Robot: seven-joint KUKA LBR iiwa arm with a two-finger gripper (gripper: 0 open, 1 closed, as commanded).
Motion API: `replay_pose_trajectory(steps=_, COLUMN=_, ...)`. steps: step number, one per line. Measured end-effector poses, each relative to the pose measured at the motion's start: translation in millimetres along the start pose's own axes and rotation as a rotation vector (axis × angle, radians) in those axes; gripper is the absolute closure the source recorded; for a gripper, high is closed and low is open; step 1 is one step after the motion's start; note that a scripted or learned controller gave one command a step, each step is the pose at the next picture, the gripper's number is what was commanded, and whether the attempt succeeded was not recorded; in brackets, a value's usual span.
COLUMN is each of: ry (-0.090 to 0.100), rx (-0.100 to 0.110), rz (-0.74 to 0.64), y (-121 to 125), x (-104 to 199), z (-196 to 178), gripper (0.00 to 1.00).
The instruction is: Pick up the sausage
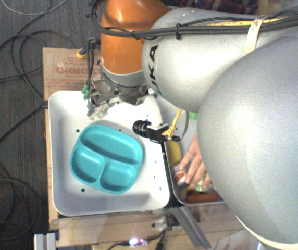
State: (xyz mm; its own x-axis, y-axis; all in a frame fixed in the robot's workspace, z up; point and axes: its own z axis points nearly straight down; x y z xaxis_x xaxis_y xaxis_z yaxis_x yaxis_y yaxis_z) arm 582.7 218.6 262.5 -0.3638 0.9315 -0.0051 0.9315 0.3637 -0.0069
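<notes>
Sausage: reddish-brown, smooth, slightly glossy skin. Only a short stretch shows, low in the right-hand bin, near that bin's front edge. It lies flat, long axis running roughly left to right across the view. Its right end is cut off from sight by the grey bulk of the arm overhead; its left end sits close to the bin's near corner. Other items are crowded just above it and seem to touch or overlap its upper side, though the contact cannot be made out clearly. Full length and shape cannot be told.
</notes>
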Motion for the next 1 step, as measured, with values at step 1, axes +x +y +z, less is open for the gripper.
replay_pose_trajectory(steps=1, ry=0.001, rx=0.001, rz=0.143, y=4.6, x=4.5, z=-29.9, gripper=1.0)
